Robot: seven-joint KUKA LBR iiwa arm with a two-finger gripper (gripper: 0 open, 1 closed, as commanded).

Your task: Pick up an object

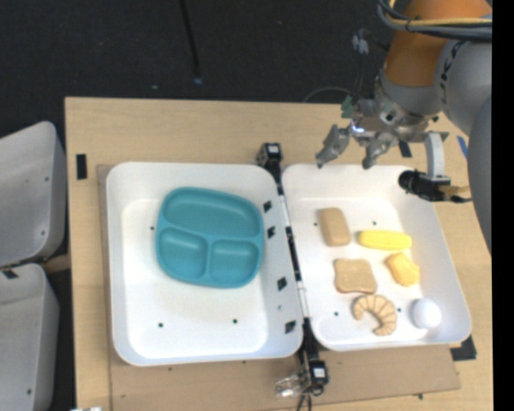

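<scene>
Hovering at 1 o'clock, gripper (pixel 349 152) spread open, nothing between fingers, above far rim of right bin (pixel 445 255). Bread slice (pixel 355 275), croissant (pixel 376 312), banana (pixel 385 241), egg (pixel 426 313) lie in it. Left bin (pixel 128 315) at 9 o'clock bears teal plate (pixel 211 236). Wooden bench (pixel 154 114); dark floor beyond.

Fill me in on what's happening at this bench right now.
A robot arm is set to pick up an object. Its gripper hangs open above the far edge of the right bin, holding nothing. That bin holds toy food: a bread roll, corn cob, toast slice, croissant, white egg. The left bin holds a teal divided plate.
</scene>
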